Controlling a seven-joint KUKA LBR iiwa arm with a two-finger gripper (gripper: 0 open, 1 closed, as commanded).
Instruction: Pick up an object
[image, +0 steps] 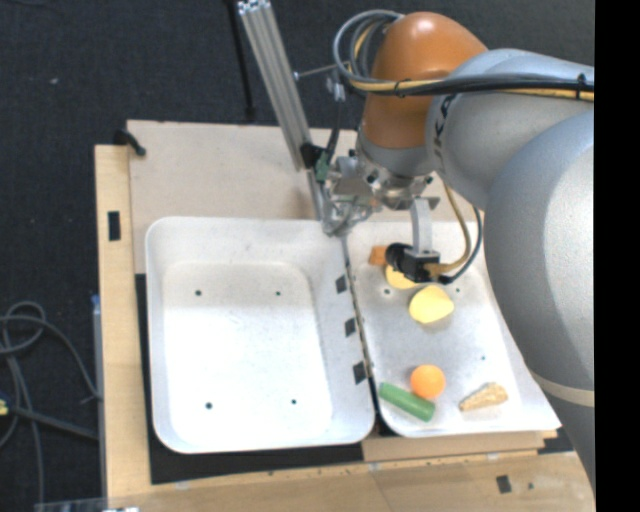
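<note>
We saw the end effector (343, 218) over the right bin's (472, 340) far left corner, could not tell its grip, and found the orange ball (427, 380) near that bin's front edge, untouched.

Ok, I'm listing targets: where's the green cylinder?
The green cylinder lies in the view's right bin, at its near-left corner, just below the orange ball.

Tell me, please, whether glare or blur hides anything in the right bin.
Camera view: the left bin is nearly washed out white; in the right bin, focus is soft but without glare, so the orange ball, green cylinder and yellow piece read clearly by colour.
</note>
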